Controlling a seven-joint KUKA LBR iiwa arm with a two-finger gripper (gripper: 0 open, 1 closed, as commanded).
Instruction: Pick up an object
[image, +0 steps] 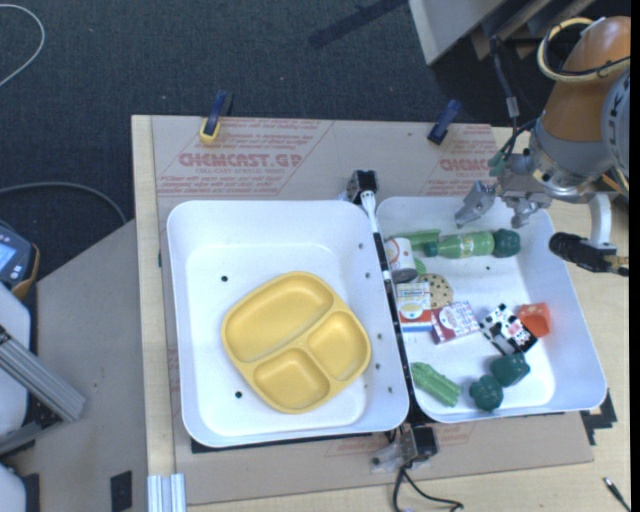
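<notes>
On the counter (150, 300) sit two shallow white bins side by side. One yellow divided plate (296, 342) with three compartments lies in the left bin (190, 240), slightly turned. All the small things lie in the right bin (575, 340), none of them lifted. At its far side lies one green bottle (468, 243) on its side, with a small can (402, 258) just beside its left end. Nearer come one round cookie (437, 291), two small cartons with red and white print (414, 305) and (455, 321), one black-and-white toy (503, 328) and one orange piece (535, 319) touching it at the right. At the near edge lie one light green piece (435, 383) and one dark green lump (497, 382), just apart; what these two are is hard to make out. The print on the cartons is too small to read.

Above the far right corner of the right bin hangs the claw (500, 206), its two prongs spread apart with nothing between them, close above the bottle's right end. The grey arm (580, 110) with its orange band is cut off by the right and top edges. Two clamps, one yellow and blue (212, 122) and one blue (443, 122), grip the far edge of the counter.
</notes>
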